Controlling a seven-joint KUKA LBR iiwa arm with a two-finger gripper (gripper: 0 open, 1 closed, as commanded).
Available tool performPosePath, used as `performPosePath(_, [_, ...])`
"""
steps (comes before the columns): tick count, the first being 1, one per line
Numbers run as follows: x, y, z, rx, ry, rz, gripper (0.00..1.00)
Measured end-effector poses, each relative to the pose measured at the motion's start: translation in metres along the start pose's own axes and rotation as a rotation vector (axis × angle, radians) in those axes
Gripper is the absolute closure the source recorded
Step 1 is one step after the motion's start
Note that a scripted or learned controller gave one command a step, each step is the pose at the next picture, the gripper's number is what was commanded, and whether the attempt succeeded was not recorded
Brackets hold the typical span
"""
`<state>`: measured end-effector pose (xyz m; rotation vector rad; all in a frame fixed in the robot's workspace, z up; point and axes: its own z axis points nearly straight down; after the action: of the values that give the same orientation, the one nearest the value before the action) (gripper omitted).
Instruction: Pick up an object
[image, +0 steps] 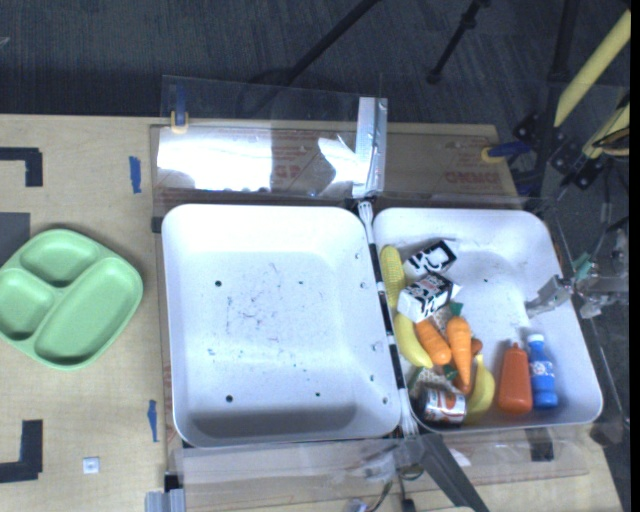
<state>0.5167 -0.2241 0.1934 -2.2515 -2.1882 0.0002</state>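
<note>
Nothing is picked yet: the carrots (447, 340), banana (408, 340), orange bottle (514, 380) and blue bottle (541, 370) all lie in the right bin (500, 235). The gripper (572, 292) hovers at that bin's right rim, its grip state impossible to tell. The whole pick appears to remain.

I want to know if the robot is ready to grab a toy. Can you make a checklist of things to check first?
1. Toys to pick sit in the right bin: ok, carrots, banana, orange bottle and blue bottle lie there.
2. Gripper over that bin: ok, at its right edge.
3. Gripper above a toy: not ok, white floor lies under it.
4. An easy toy with space around it: ok, the bottles lie apart from the pile.
5. Fingers open: cannot tell.
</note>
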Motion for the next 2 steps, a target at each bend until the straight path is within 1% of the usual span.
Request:
performPosePath(1, [0.003,-0.022,0.023,0.0,0.001,-0.181,0.0])
performPosePath(2, [-0.002,-0.037,-0.021,-0.004,-0.003,-0.153,0.0])
